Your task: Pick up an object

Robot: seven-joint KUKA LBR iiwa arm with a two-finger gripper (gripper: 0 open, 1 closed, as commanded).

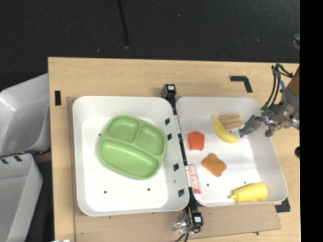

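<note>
Our claw (pixel 258 124) hangs spread and empty at the right bin's (pixel 267 155) edge, just beside the banana (pixel 223 130). Risk: the bread piece (pixel 231 120) touching it, so we may nudge both.

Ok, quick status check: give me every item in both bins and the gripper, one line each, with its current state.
green divided plate: flat in left bin, compartments bare
banana: lying in right bin, touching the tan block
tan block: lying by the banana
red piece: resting loose
orange piece: resting loose
yellow bottle: on its side near the front wall
gripper: over right bin's right edge, holding nothing
</note>
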